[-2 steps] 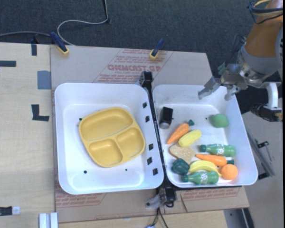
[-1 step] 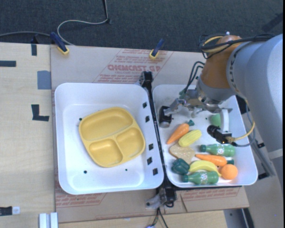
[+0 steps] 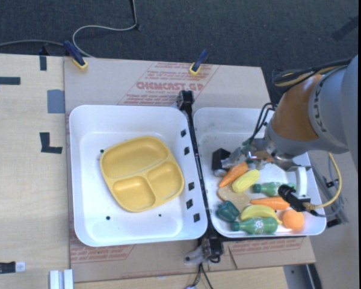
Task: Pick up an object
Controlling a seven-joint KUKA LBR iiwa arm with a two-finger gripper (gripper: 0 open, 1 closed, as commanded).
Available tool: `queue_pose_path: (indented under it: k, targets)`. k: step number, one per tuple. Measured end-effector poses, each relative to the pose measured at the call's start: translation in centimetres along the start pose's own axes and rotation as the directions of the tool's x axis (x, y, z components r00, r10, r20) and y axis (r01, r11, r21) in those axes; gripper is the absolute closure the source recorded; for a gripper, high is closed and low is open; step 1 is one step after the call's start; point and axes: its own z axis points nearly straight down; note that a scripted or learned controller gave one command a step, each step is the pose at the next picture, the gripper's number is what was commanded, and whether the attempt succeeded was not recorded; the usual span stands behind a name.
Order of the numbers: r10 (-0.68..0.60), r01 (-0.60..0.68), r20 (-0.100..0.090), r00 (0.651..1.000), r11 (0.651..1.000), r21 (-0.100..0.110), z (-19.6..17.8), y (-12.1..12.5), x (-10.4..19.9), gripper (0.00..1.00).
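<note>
My gripper (image 3: pixel 230 159) is low in the right bin (image 3: pixel 228 122), near its left wall, at the end of the grey arm with the orange band (image 3: pixel 292 116). Just below it lies an orange carrot (image 3: pixel 233 174), touching or nearly touching it. A yellow corn cob (image 3: pixel 245 180) lies beside the carrot. Further toward the front of the bin are a tan bread slice (image 3: pixel 228 195), a teal piece (image 3: pixel 227 211), a banana (image 3: pixel 259 211), a second carrot (image 3: pixel 269 203), two green bottles (image 3: pixel 256 224) (image 3: pixel 266 188) and an orange (image 3: pixel 293 220). Nothing is visibly held.
The left bin (image 3: pixel 84 161) holds a yellow divided plate (image 3: pixel 142 172). A black divider rail (image 3: pixel 192 155) runs between the bins. Cables (image 3: pixel 334 185) hang at the right bin's right edge. The far part of the right bin is bare white floor.
</note>
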Motion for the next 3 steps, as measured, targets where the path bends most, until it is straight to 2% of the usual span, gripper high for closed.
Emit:
queue_pose_path:
  k: [1,2,3]
  targets:
    - [-0.001,0.001,-0.004,1.000,1.000,0.027,0.9,-3.6,2.1,0.00]
    - [-0.005,0.005,-0.008,1.000,0.999,0.032,1.3,2.8,2.9,0.00]
    - [-0.004,0.005,-0.006,1.000,0.999,0.033,0.4,2.8,2.8,1.00]
